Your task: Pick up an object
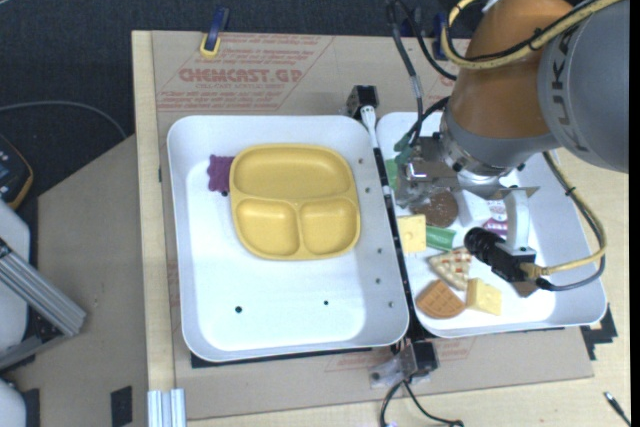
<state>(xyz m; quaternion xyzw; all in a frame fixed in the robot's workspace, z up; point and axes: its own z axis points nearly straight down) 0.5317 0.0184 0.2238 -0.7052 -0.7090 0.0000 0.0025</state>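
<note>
Clutter fills the right bin [575,300]: a brown round piece [440,209], yellow block [411,233], green block [439,237], waffle pieces [451,265]. Your gripper [425,177] hangs low over the brown piece, probably lining up a pick; its grasp you cannot tell. The left bin [280,315] bears a yellow divided tray [295,199], well clear.

Right bin [575,300]: you see its upper half covered by the arm [520,75], itself cut off at the right edge. Gripper [432,177]: hidden beneath the wrist. Purple object [218,173]: partly tucked behind the yellow tray [295,200]; you cannot tell its kind.
</note>
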